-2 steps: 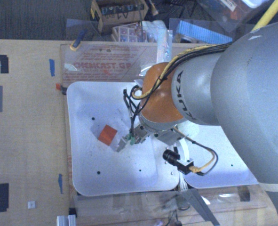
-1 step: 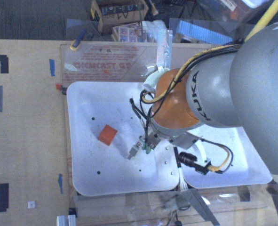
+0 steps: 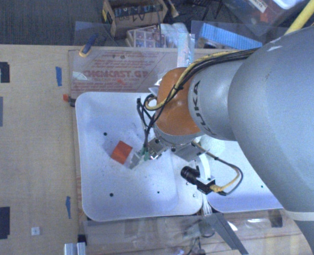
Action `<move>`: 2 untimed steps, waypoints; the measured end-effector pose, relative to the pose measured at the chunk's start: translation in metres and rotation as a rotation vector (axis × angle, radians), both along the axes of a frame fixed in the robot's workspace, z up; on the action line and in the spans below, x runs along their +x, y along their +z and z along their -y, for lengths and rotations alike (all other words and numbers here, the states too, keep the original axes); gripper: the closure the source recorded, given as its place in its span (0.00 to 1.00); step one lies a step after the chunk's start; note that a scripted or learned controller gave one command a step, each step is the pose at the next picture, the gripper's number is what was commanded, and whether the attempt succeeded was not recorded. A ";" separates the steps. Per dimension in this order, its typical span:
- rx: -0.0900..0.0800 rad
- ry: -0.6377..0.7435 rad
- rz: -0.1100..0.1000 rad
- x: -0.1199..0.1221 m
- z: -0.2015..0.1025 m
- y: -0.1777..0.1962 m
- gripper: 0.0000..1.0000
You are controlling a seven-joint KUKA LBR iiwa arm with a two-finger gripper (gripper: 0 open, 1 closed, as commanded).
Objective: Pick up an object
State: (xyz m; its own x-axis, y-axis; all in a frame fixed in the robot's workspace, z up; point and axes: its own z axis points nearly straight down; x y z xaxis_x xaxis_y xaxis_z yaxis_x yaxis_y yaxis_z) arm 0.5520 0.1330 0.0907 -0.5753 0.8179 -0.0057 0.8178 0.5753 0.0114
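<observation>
I see my gripper low in the left bin, just beside the orange block; finger state I cannot tell. Nothing lifted yet, I judge.

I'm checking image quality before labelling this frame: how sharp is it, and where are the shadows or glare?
Camera view: soft overall, with fine detail smeared; the orange block reads clearly, while the gripper beside it is a small blur, fingers unreadable. The arm looms large and bright near the lens, casting a bluish shadow on the left bin. No harsh glare.
</observation>
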 end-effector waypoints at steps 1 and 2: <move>0.003 0.111 0.000 0.027 0.018 0.000 0.00; -0.007 0.782 0.006 0.023 0.016 0.001 0.00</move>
State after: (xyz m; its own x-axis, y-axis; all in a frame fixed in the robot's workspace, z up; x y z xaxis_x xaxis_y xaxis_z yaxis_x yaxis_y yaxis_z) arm 0.5749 0.1172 0.0914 -0.9845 0.1745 -0.0145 0.1744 0.9846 0.0092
